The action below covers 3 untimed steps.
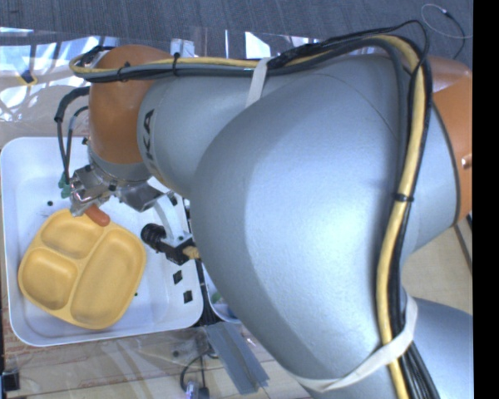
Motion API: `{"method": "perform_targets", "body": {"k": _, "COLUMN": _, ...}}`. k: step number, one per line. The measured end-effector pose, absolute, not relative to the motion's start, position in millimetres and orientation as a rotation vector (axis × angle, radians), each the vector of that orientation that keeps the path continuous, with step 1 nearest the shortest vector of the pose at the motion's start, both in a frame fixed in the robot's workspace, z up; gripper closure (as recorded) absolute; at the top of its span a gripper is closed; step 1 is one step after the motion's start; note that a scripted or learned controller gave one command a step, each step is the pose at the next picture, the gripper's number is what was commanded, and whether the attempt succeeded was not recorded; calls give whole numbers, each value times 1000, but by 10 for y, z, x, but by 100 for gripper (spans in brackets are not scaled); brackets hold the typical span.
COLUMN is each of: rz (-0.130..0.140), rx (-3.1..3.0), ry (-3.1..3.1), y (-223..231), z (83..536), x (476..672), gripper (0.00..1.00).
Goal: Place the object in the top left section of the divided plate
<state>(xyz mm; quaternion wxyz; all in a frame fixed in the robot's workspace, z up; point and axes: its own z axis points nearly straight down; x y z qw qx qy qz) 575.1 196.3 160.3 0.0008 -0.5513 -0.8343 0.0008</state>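
A yellow divided plate [81, 271] lies in the left white bin [17, 181], with three sections. My gripper [86, 198] hangs just above the plate's upper edge, under the orange wrist band [116, 106]. A small orange-red object [97, 216] shows at the fingertips, right over the plate's top rim. It seems to sit between the fingers, which look shut on it. The arm's grey bulk hides most of the right bin.
The big grey arm [316, 206] covers the view's centre and right. A black knob and cable fittings [160, 238] stick out beside the plate's right side. The bin's left wall and front rim lie close around the plate.
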Motion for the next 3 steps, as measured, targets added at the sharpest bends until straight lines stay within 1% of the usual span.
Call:
{"method": "perform_targets", "body": {"k": 1, "rz": 7, "rx": -1739, "ry": -2611, "y": 1769, "z": 1672, "x": 4914, "gripper": 100}}
{"method": "perform_targets", "body": {"k": 2, "rz": 4, "rx": -1689, "ry": -2646, "y": 1500, "z": 2262, "x": 4758, "gripper": 100}}
{"method": "perform_targets", "body": {"k": 3, "rz": 7, "rx": -1679, "ry": -2649, "y": 1509, "z": 2356, "x": 4759, "gripper": 100}}
